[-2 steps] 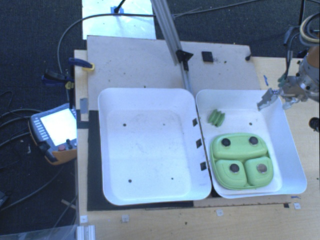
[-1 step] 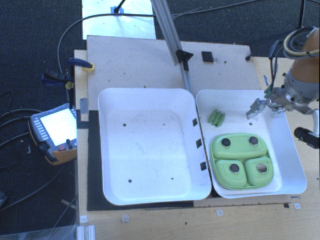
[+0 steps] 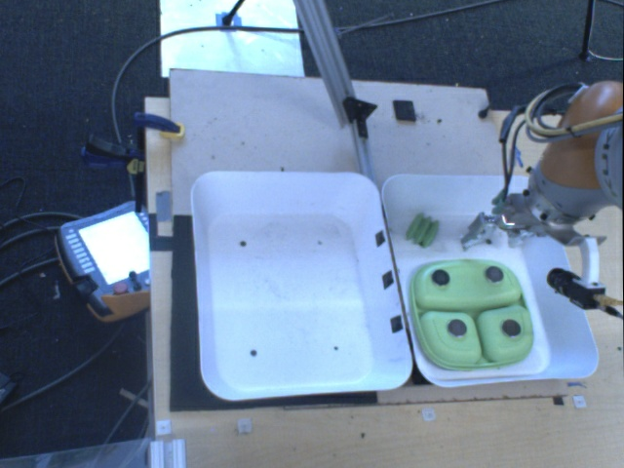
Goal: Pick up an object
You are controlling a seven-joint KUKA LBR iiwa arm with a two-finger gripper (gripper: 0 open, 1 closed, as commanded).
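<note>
End effector low in right bin, fingers apart, holding nothing, arm bent in from rt

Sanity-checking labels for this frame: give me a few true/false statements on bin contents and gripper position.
1. The green compartment tray lies in the right bin. True.
2. The small green object sits in the left bin. False: it is in the right bin, above the tray in the picture.
3. The gripper is over the right bin. True.
4. The gripper holds the small green object. False: they are apart.
5. The tray has three compartments. True.
</note>
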